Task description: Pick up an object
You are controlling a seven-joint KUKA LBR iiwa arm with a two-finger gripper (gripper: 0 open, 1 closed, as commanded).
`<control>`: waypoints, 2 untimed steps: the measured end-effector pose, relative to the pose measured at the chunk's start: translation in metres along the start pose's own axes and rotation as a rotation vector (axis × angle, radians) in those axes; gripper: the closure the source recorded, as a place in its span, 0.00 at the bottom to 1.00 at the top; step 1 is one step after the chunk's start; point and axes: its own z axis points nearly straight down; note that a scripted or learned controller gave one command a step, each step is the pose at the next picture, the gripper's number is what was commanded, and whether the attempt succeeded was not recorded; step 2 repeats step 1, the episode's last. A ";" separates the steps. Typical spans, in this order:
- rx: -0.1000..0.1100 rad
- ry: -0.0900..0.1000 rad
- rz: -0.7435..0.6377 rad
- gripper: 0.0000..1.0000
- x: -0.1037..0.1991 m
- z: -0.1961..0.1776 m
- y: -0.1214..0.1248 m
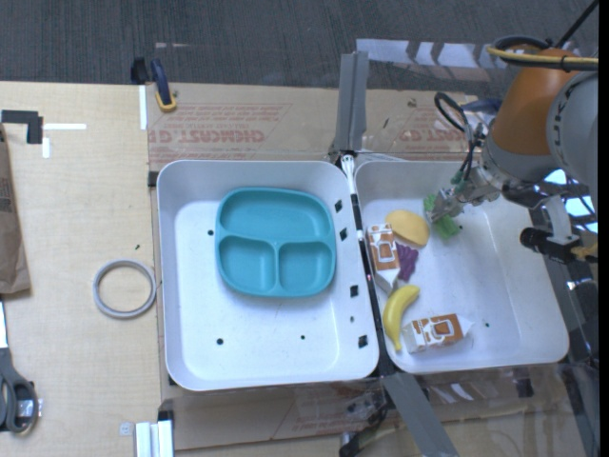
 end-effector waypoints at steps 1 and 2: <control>0.005 0.001 0.126 1.00 0.047 -0.124 0.020; 0.005 0.001 0.126 1.00 0.047 -0.124 0.020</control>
